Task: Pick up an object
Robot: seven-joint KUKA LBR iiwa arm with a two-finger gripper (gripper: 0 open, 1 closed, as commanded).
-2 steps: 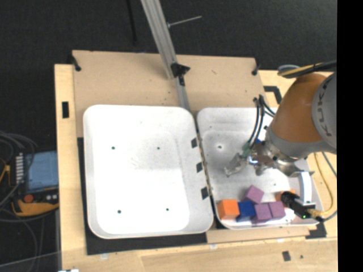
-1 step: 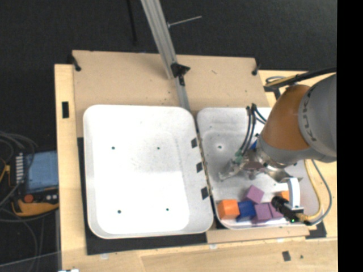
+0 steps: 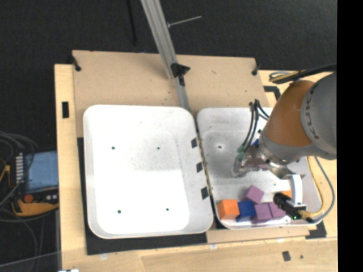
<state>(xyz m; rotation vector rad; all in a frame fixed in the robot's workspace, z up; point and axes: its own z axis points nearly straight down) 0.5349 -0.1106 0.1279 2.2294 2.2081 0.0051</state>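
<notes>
In the right bin (image 3: 218, 123) several small blocks lie along the near edge: an orange block (image 3: 229, 208), a blue block (image 3: 246, 209) and purple blocks (image 3: 256, 195) (image 3: 264, 212). My gripper (image 3: 245, 166) hangs over the middle of this bin, a little behind the blocks, below the grey wrist with its orange band (image 3: 290, 115). Nothing shows between its fingers. The arm hides the bin's right part.
The left bin (image 3: 139, 169) lies beside the right one, with a divider of black clips between them. A slanted metal rail (image 3: 164, 38) rises from the back of the bench. Cables and a blue box (image 3: 42, 170) lie off the bench at left.
</notes>
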